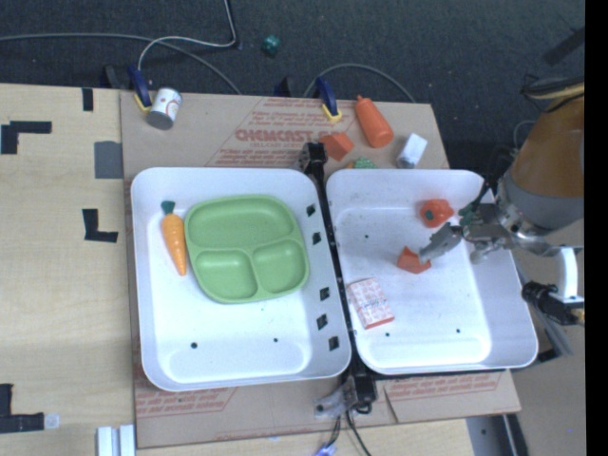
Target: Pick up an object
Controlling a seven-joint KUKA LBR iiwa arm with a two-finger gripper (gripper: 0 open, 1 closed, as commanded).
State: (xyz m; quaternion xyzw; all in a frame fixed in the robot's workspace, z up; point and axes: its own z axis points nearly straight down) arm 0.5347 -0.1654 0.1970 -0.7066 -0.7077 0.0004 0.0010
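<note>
My gripper point(444, 242) reaches into the right bin point(475, 345) from the right, low over its middle. Its tip sits just up and right of a small orange-red block point(412, 261) and looks close to touching it. A red tomato-like toy with a green top point(435, 212) lies just above the gripper. A white packet with red print point(369, 303) lies flat near the bin's left wall. The grey arm with its orange band point(551, 174) stands over the bin's right edge.
The left bin point(228, 364) holds a green divided plate point(247, 248) and a toy carrot point(174, 238). Behind the bins on the cardboard lie an orange bottle-shaped toy point(373, 122), an orange block point(340, 145), a white cube point(411, 148) and a small can point(164, 107).
</note>
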